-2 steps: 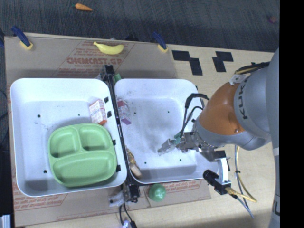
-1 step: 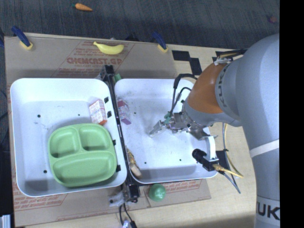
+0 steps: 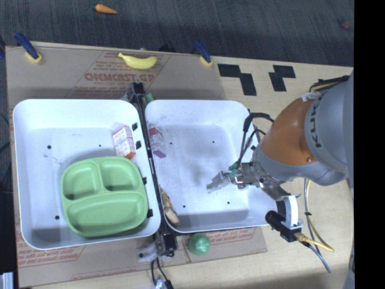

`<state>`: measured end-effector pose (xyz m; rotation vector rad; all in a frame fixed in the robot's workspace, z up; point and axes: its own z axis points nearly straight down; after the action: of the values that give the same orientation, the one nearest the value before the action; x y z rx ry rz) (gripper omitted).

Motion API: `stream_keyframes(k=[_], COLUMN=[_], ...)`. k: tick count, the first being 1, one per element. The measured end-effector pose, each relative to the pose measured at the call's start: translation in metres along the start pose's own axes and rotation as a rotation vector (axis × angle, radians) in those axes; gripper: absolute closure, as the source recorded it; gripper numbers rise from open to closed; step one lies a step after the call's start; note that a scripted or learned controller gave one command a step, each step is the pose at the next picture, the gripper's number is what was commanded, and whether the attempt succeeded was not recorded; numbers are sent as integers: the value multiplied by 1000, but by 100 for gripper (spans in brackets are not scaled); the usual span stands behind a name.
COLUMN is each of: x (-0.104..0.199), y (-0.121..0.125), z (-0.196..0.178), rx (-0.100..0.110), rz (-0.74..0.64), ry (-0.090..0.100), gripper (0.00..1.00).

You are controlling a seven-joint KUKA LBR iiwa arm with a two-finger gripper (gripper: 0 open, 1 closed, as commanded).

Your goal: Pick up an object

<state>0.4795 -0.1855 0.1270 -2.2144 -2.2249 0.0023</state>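
My gripper (image 3: 218, 182) hangs low over the right part of the right bin (image 3: 198, 110), above bare white floor, with nothing visibly in it. A pink and white wrapper (image 3: 156, 139) lies against that bin's left wall. A tan object (image 3: 168, 210) rests in the bin's near left corner. In the left bin (image 3: 36, 116) a green divided plate (image 3: 105, 194) takes up the near half, and a small red and white carton (image 3: 123, 141) sits behind it.
A green ball (image 3: 199, 243) lies on the cardboard just in front of the right bin. A yellow banana (image 3: 138, 59) lies behind the bins, with blue clamps (image 3: 28, 47) at the cardboard's back edge. An orange carrot (image 3: 106, 8) is on the far floor.
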Motion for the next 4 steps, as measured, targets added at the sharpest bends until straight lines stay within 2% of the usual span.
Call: stream_keyframes(k=[1, 2, 3, 4], x=[-26, -26, -25, -25], y=[100, 9, -3, 100], z=[35, 11, 16, 9], rx=[-1, 0, 0, -3], rz=[1, -1, -3, -1], ry=[1, 0, 0, 0], gripper=[0, 0, 0, 0])
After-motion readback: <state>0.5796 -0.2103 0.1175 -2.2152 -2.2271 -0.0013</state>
